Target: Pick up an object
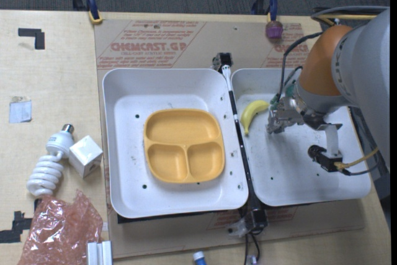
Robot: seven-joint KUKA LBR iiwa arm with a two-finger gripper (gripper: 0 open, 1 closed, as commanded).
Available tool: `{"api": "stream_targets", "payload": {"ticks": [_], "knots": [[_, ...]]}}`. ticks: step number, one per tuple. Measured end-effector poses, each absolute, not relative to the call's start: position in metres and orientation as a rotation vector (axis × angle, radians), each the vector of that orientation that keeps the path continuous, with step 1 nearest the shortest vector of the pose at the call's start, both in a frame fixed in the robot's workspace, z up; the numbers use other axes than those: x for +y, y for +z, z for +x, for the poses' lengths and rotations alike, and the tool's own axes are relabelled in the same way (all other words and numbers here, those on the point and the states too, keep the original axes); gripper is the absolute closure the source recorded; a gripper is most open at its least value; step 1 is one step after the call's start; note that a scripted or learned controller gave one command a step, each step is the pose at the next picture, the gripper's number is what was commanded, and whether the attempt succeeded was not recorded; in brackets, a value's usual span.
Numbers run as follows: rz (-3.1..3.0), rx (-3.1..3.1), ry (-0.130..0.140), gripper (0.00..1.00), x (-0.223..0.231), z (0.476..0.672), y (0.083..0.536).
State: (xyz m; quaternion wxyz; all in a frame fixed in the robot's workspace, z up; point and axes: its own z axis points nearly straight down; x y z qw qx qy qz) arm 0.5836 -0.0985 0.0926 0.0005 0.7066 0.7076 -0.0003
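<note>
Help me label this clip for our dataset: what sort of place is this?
Probably a robotics lab bench set up for grasping trials: a robot arm reaches over two white bins, which hold a toy-like banana and a yellow divided plate, and clamps pin a board to the table.

Yellow banana (252,113) lying flat, curved, in the right bin's upper-left part, near the divider wall, just beside my gripper on its left.
</note>
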Motion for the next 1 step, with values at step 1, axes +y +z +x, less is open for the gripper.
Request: {"api": "stream_targets", "payload": {"ticks": [1], "knots": [[2.223, 2.221, -0.001, 0.0, -0.0988, 0.5325, 0.0922]]}}
